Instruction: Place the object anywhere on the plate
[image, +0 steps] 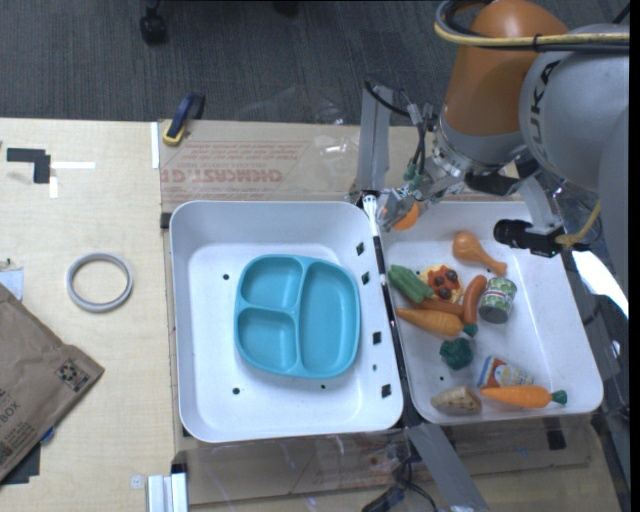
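Camera view, one plate (298, 317), two carrots (430, 321), perhaps.

Far from you, behind the left bin, the flattened cardboard sheet (255, 160) carries red printing that appears upside down and mirrored; its letters cannot be made out with confidence. At the near left, the brown cardboard box (35, 375) shows the word "BOX" beside a small square printed code. On the grey arm (575, 90) at the far right you can read part of the maker's name, "UK".
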